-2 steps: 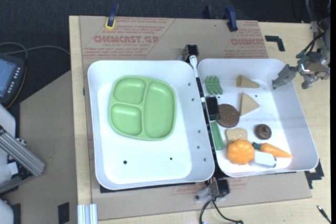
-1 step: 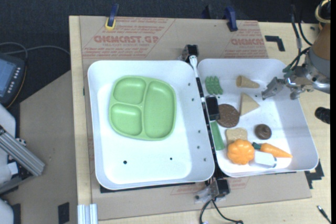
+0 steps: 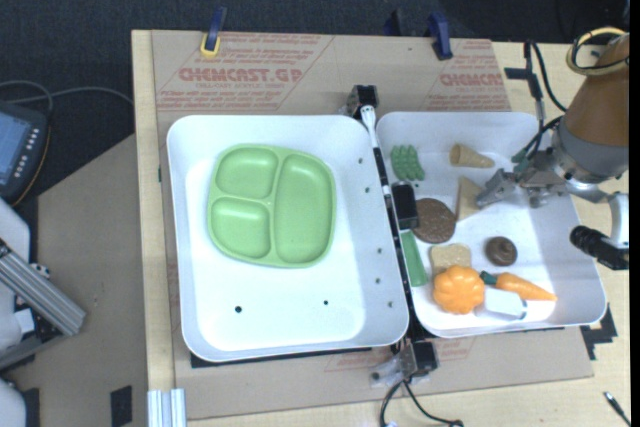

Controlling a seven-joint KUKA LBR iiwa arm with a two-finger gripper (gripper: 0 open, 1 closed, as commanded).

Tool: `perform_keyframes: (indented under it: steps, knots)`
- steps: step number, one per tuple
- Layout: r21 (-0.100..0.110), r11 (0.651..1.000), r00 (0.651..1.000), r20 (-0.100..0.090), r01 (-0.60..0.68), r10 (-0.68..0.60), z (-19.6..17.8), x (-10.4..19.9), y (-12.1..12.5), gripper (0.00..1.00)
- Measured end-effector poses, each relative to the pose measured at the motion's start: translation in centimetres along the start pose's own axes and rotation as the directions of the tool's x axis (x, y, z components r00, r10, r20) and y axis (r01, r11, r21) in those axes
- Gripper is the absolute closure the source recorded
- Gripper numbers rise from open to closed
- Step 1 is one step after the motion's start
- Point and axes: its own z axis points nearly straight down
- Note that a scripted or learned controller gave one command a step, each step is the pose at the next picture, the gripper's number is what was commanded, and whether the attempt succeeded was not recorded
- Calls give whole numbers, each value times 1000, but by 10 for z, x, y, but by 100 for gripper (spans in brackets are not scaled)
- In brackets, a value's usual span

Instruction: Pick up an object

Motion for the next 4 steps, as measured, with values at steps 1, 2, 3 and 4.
perform_keyframes:
  steps: [1,2,3,4]
  knots:
    - [-7,1000,1000,0,1,-1,10,0,3,0]
    - [-20,1000,1000,3,2,-2,-3,1,6,100]
    - [-12,1000,1000,6,0,0,-48,-3,12,100]
    - [-13,1000,1000,6,1,-1,-96,-1,6,100]
